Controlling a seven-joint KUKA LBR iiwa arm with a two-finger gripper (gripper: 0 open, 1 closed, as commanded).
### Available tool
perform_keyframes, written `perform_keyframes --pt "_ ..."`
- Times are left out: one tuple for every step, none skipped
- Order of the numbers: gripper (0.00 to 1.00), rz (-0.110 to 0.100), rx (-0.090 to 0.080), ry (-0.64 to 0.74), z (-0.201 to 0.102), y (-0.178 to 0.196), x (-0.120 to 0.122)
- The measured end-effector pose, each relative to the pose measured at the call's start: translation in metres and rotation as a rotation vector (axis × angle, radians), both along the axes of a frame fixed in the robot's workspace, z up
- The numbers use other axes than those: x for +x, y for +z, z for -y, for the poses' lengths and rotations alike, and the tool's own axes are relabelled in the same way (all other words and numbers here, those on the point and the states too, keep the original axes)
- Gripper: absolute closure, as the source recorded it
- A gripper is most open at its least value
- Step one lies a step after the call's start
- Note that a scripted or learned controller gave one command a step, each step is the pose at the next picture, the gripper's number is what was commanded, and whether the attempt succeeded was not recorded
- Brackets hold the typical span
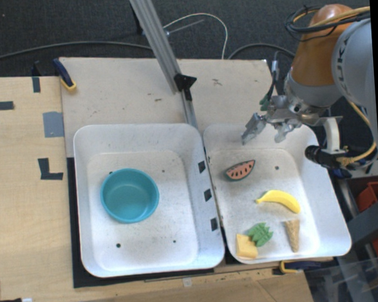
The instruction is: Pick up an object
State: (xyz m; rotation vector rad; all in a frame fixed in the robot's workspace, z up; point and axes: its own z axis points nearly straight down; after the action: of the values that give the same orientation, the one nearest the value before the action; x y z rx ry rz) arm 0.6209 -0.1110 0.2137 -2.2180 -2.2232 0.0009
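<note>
The right bin [321,189] holds a watermelon slice [240,170], a yellow banana [279,200], a green leafy piece [260,233], a yellow cheese wedge [246,247] and an ice-cream cone [292,234]. My gripper [266,132] hangs over the far edge of the right bin, above and behind the watermelon slice. Its two fingers are spread apart, open, with nothing between them.
The left bin [88,186] holds a teal bowl [129,194]. A slanted metal pole [162,46] rises behind the bins' shared edge. Cables run along the back of the bench. The arm's grey and orange body [327,47] fills the upper right.
</note>
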Motion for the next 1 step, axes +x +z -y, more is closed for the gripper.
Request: perform_keyframes --pt "0.0 0.0 0.0 0.0 0.0001 0.0 0.0"
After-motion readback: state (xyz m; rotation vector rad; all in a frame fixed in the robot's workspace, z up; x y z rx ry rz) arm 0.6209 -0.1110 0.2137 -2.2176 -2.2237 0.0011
